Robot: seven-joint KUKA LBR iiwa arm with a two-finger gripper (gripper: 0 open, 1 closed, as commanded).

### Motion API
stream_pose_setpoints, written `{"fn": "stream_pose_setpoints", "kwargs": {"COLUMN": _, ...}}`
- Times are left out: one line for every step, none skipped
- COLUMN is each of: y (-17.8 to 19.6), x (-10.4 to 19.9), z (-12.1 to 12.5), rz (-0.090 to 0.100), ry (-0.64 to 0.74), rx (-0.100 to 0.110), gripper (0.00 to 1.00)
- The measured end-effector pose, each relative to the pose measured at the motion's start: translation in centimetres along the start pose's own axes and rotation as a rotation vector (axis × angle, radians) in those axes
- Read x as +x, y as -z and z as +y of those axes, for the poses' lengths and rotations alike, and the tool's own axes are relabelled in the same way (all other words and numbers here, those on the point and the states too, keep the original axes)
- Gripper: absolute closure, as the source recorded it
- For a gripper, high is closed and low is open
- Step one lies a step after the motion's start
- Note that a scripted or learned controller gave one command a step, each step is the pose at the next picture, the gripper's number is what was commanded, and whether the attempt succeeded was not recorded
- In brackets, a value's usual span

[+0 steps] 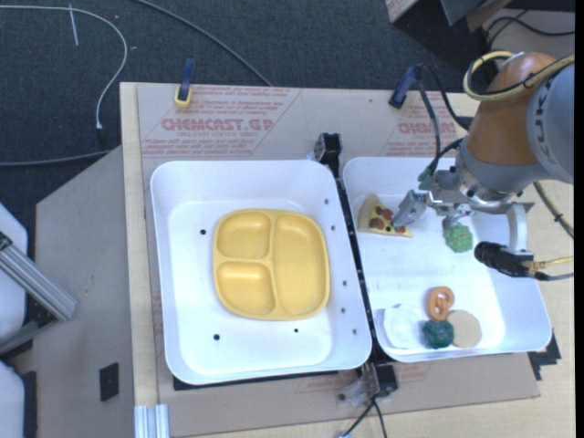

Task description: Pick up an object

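Observation:
My gripper (434,213) hangs over the back of the right bin (520,336), its two fingers spread open with nothing between them. A pizza-slice toy (383,218) lies just left of the left fingertip (409,213). A pale green broccoli-like piece (459,238) sits right below the other fingertip (457,217). Toward the bin's front lie an orange pretzel ring (440,301), a dark green lump (438,334), a beige cookie (466,328) and a white disc (399,325).
The left bin (182,199) holds a yellow divided plate (272,264). A black cable end (502,258) from the arm hangs over the right bin's right side. Clamps sit at the bench's back edge.

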State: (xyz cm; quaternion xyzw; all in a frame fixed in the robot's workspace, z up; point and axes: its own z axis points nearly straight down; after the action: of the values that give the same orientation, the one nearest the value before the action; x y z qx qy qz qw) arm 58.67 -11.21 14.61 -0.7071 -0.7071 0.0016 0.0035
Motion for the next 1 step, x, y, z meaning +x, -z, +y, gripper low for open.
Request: {"fn": "stream_pose_setpoints", "kwargs": {"y": -5.52, "x": -0.92, "z": 0.25, "rz": -0.001, "ry": -0.001, "rx": 0.000, "gripper": 0.00}}
